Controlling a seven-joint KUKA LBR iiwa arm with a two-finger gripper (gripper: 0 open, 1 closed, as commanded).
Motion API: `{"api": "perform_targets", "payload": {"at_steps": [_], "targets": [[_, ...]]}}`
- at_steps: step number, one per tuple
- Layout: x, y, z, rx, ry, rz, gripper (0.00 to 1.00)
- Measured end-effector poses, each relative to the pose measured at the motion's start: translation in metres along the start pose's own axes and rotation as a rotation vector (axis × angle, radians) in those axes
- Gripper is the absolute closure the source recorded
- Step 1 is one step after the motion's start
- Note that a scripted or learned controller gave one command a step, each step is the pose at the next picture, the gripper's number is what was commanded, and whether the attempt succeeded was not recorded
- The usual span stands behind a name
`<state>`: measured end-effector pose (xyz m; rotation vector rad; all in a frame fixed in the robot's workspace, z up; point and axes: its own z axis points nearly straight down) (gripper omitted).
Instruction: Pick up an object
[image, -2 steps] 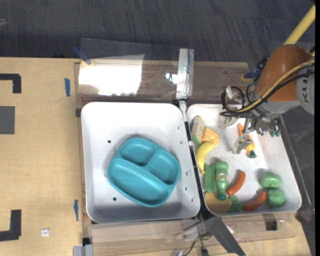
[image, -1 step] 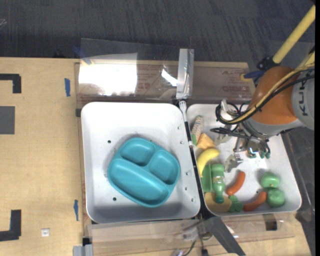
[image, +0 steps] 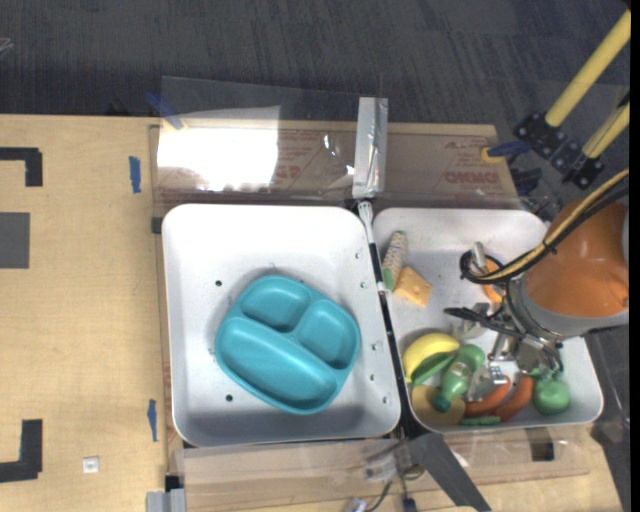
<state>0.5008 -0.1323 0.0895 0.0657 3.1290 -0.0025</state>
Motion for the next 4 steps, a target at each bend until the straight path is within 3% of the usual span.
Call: {"api": "perform_targets", "payload": {"at_steps": [1, 2, 3, 4], "targets": [[-0.073, -0.011, 0.001, 0.000, -0.003, -0.190, 0.00], [-0.014, 0.017, 0.000, -0.001, -0.001, -0.227, 0.00], [-0.125, -0.016, -0.069, 0.001, -0.003, -0.178, 0.00], [-0.152, -0.046, 0.002, 0.000, -0.003, -0.105, 0.00]]}}
